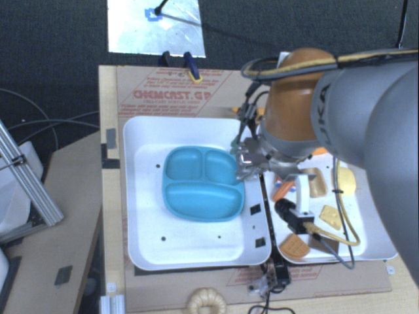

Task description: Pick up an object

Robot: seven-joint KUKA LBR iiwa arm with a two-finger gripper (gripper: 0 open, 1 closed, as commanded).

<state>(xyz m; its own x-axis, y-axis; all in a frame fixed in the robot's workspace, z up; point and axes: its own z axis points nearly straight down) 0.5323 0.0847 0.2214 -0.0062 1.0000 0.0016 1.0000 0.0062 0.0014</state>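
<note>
Cardboard sheet [171,91] under the bins, at 12 o'clock of the left bin: red print reads "CHEMCAST GP"; smaller lines beside it illegible. Grey arm [366,110] bears dark letters, partly hidden, apparently "KA".

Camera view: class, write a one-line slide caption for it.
Grey arm with orange band reaches over two shallow white bins; a blue divided plastic plate lies in the left bin, small food-like items in the right.
</note>
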